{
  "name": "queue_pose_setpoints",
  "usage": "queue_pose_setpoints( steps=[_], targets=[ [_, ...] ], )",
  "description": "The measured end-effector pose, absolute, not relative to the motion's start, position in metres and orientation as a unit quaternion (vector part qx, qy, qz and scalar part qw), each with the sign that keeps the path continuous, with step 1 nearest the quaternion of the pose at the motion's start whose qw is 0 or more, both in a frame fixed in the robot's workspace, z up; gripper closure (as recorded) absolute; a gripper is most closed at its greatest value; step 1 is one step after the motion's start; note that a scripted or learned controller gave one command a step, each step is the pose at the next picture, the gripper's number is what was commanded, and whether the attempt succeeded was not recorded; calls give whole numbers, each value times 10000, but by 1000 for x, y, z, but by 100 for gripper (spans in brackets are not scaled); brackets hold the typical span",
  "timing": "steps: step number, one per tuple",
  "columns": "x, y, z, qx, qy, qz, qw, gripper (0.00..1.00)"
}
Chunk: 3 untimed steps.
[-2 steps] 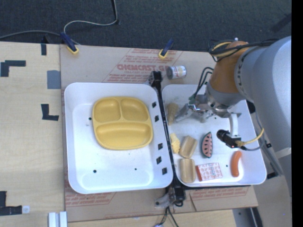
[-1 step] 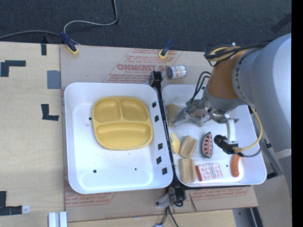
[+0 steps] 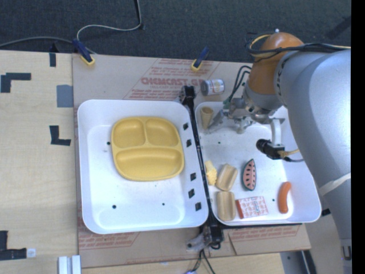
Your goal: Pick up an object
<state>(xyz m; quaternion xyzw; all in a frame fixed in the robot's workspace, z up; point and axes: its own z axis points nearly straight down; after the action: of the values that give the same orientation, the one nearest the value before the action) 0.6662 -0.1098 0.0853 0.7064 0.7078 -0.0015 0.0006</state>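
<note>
Camera view looks down at a slant on a cardboard-topped bench (image 3: 142, 84) carrying two shallow white plastic bins side by side. The left bin (image 3: 94, 210) holds a yellow plastic plate with three compartments (image 3: 147, 148), lying flat in its upper half. The right bin (image 3: 302, 201) holds the small things: a tan cup-shaped piece (image 3: 206, 116) at its upper left corner, a small yellow wedge (image 3: 210, 173) against its left wall, a pale tan bread-roll shape (image 3: 226, 177) just beside that wedge, a second tan roll (image 3: 225, 205) below it near the front wall, a watermelon slice toy with red flesh and green rind (image 3: 248, 174) to the right of the upper roll, a small printed red-and-white card or packet (image 3: 251, 207) near the front wall, and an orange-red sausage toy (image 3: 283, 197) near the right wall.

The grey arm with its orange band (image 3: 268, 73) reaches in from the right, and its tool (image 3: 219, 119) sits low over the upper left part of the right bin, just beside the tan cup-shaped piece. Whether the tool is released or clenched cannot be told, and nothing can be seen gripped in it. A small clear cylinder with a dark end (image 3: 214, 86) lies on the cardboard above the right bin.
</note>
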Motion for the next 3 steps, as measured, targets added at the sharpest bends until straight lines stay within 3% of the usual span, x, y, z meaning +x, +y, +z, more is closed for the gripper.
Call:
queue_pose_setpoints(
  steps=[3],
  targets=[
    [668, -96, 85, 7063, 7079, -29, -5, 0]
  ],
)
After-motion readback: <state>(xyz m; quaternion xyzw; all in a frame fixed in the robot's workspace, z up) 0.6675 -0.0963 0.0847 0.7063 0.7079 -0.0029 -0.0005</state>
